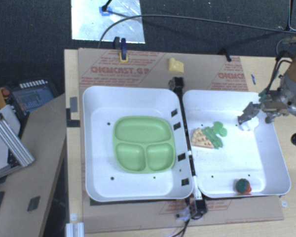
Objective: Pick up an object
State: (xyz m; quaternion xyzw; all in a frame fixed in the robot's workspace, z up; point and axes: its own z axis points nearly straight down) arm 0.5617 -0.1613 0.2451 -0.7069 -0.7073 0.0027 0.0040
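In the right bin, a yellow waffle-like wedge lies touching a green leafy toy piece near the left wall. A small red and green ball rests near the front edge. My gripper hangs over the bin's far right part, well apart from all three objects. It looks open, and I see nothing between its fingers. A small white patch shows just below its left finger; I cannot tell what it is.
The left bin holds a green divided plate. A yellow block and a blue and yellow clamp sit on the board behind the bins. Cables cross the dark floor at the back. A grey side table stands at the left.
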